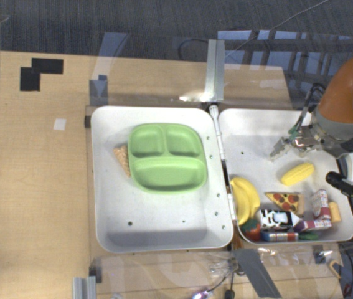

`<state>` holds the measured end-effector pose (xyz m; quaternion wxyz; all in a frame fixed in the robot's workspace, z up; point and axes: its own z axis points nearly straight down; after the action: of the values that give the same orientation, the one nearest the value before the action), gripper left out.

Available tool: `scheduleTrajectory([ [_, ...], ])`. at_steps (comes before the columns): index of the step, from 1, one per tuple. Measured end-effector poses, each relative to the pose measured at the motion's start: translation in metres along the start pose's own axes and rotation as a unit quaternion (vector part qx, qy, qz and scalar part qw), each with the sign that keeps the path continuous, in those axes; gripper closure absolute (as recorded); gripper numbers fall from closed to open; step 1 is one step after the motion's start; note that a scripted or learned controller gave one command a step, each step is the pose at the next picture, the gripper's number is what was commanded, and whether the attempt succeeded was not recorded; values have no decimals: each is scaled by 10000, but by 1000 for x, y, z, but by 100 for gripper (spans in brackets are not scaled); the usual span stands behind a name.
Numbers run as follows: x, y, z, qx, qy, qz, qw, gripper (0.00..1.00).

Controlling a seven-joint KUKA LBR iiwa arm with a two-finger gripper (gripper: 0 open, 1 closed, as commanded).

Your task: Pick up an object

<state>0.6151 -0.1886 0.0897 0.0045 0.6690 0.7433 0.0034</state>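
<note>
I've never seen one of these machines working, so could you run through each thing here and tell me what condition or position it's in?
Gripper: open, above the right bin, holding nothing.
Green tray: right side up in the left bin, compartments bare.
Corn cob: lying alone, right bin.
Banana: lying against the divider.
Pizza slice: flat, by the banana.

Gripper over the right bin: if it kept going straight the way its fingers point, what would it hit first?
The gripper points down and left toward bare floor of the right bin. That floor looks first; the corn cob lies beside the line, though depth is unclear.
</note>
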Motion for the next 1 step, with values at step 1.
scheduleTrajectory([
  [1,22,46,2,2,3,-225,9997,0],
])
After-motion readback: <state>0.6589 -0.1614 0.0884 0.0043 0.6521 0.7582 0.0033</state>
